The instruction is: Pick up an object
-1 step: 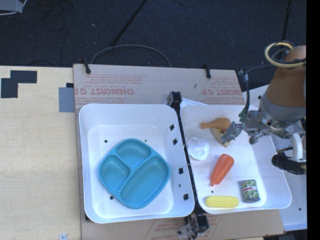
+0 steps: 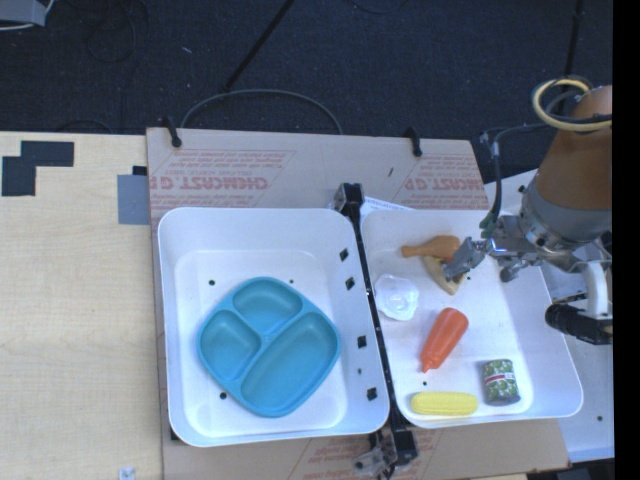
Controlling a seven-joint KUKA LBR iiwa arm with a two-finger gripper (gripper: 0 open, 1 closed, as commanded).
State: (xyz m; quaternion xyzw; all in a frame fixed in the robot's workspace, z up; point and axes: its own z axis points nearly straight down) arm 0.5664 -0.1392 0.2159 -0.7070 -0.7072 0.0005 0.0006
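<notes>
The hand (image 2: 466, 259) hung low over the right bin (image 2: 545, 383), its grey fingers reaching in from the arm (image 2: 572, 183) toward a tan wooden piece (image 2: 436, 252) that lay right at the fingertips; whether the fingers were spread or pressed together could not be told, and nothing could be seen held between them. That wooden piece looked the likeliest thing to be taken: probably stiff, light and not fragile, with a rounded head and a narrower limb, its long axis running away from the hand toward the divider between the bins, and the slim part seemed the better place to pinch. Just below and beyond the hand, toward the divider, sat a white crumpled lump (image 2: 396, 296), which looked soft. Further toward the bin's near edge lay an orange carrot (image 2: 443, 337), likely smooth plastic and a little slippery, its thick end pointing up toward the hand and its tip slanting away; a grasp across its middle would suit. Further off lay a yellow corn cob (image 2: 445, 403) and a small green can (image 2: 499, 381). A blue divided plate (image 2: 268, 345) rested in the left bin (image 2: 190, 268).
</notes>
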